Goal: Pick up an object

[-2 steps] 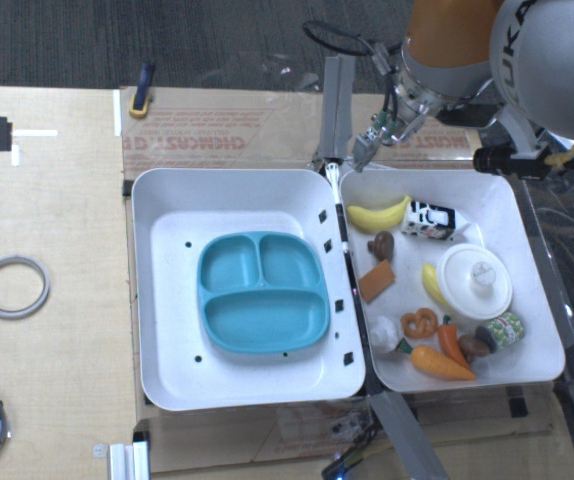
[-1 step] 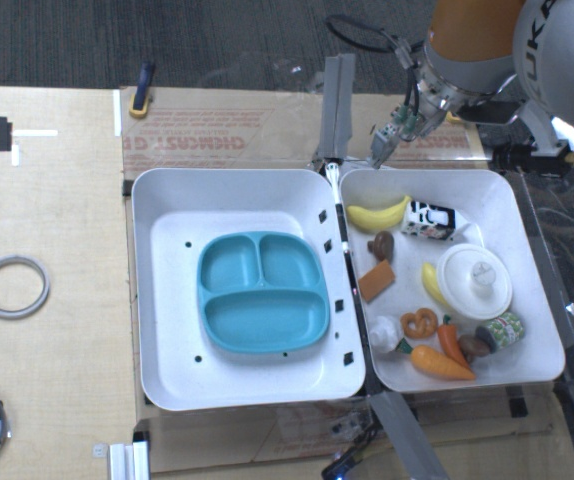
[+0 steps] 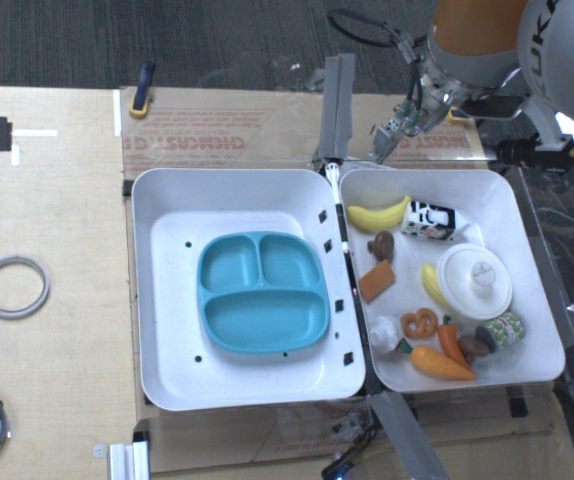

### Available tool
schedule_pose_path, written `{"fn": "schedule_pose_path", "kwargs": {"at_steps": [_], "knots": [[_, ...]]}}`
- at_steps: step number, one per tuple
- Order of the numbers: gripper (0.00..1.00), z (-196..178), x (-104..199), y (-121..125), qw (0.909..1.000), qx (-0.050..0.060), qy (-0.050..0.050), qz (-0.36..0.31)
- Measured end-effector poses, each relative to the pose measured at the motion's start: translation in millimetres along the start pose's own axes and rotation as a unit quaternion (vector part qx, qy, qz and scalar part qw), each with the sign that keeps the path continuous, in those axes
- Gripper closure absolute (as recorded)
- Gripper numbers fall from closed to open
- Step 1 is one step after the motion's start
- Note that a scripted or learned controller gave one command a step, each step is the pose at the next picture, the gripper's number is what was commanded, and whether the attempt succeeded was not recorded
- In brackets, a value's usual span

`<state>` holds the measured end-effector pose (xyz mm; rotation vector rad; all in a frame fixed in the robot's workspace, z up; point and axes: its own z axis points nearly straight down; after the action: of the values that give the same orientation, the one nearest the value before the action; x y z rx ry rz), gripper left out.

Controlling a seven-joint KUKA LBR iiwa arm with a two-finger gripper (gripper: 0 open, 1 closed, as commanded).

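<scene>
End effector (image 3: pixel 385 146), grip state unclear, hovers above right bin's (image 3: pixel 502 193) far rim, clear of banana (image 3: pixel 378 215).

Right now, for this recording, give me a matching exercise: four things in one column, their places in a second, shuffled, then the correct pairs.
Things:
1. blue divided plate
2. banana
3. carrot
4. roll of tape

Places:
A. right bin, near its front edge
B. on the bench, left of both bins
C. middle of the left bin
D. right bin, near its back edge

Pairs: 1-C, 2-D, 3-A, 4-B
</scene>
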<state>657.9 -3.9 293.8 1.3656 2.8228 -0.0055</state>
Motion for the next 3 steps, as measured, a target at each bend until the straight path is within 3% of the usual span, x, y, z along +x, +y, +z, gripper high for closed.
{"fn": "schedule_pose_path", "kwargs": {"at_steps": [1, 2, 3], "knots": [[1.0, -9, -1, 1, 1.0, 0.0, -0.002, -0.001], [1.0, 43, 27, 3, 0.9995, 0.0, 0.003, -0.031], [1.0, 34, 26, 3, 0.9995, -0.001, 0.002, -0.03]]}}
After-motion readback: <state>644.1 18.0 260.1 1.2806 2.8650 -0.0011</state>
